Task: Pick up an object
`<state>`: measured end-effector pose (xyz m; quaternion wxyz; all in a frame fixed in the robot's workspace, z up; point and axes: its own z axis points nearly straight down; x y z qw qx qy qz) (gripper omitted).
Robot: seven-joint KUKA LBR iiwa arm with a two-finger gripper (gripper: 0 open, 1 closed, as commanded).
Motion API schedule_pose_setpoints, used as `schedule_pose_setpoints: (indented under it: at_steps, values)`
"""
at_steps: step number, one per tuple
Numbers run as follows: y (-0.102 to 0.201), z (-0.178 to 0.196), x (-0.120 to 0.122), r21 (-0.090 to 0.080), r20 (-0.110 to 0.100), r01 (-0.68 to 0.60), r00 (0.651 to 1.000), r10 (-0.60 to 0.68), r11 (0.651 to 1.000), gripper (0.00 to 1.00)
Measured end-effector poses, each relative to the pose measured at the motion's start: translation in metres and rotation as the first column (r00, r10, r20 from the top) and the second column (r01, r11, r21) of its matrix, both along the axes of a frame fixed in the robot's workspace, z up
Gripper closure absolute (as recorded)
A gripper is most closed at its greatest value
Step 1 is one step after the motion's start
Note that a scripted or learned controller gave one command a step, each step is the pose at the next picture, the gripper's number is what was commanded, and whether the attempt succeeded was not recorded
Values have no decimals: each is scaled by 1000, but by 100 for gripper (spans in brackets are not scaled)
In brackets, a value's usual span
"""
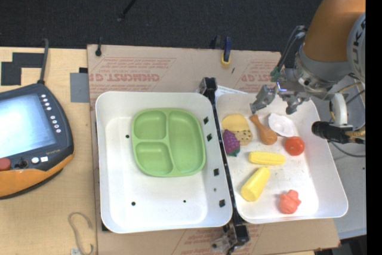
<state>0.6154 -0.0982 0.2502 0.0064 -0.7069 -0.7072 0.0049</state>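
My gripper (277, 103) hangs open over the back of the right bin (334, 188), its two grey fingers spread with nothing between them. Just below it lie a white piece (281, 125) and a brown drumstick (262, 129). Further items sit in this bin: a red tomato (294, 146), a yellow cheese wedge (236, 124), purple grapes (230, 141), a yellow corn cob (267, 158), a yellow block (255, 183) and a red strawberry-like piece (289, 202).
The left bin (113, 188) holds a green divided plate (167, 141). A black divider (218, 152) runs between the bins. A tablet pendant (30, 134) lies at the far left of the bench.
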Motion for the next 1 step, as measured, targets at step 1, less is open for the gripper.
schedule_pose_setpoints:
  at_steps: [1]
  values:
    - [0,5,2,-1,9,-1,1000,1,1000,0]
